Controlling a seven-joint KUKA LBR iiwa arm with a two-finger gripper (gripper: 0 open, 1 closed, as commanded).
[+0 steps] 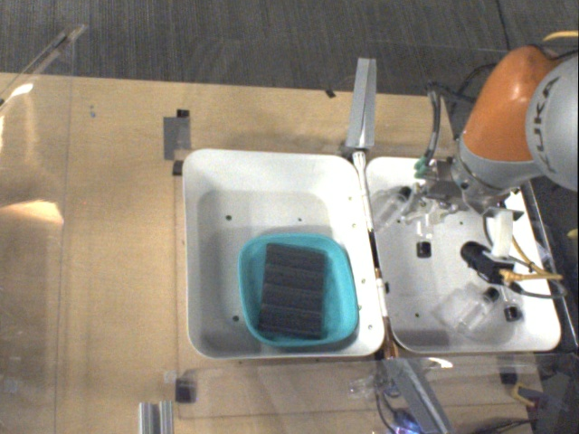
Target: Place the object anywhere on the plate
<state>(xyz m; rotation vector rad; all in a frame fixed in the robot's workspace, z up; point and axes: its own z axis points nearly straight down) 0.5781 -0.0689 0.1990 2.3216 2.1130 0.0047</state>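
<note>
A dark grey ridged block (pixel 293 289) lies flat inside the teal plate (pixel 339 283), which sits in the front part of the left bin (pixel 210 242). My gripper (pixel 422 213) hangs over the back left of the right bin (pixel 543 333), well apart from the plate and the block. Its pale fingers stand spread, open, with nothing between them. The orange-banded wrist (pixel 507 107) rises behind it at the upper right.
A small black piece (pixel 422 249) lies on the right bin's floor just below the gripper. A clear plastic item (pixel 463 311) and small dark bits (pixel 511 313) sit toward that bin's front right. A metal divider (pixel 362 107) stands between the bins at the back.
</note>
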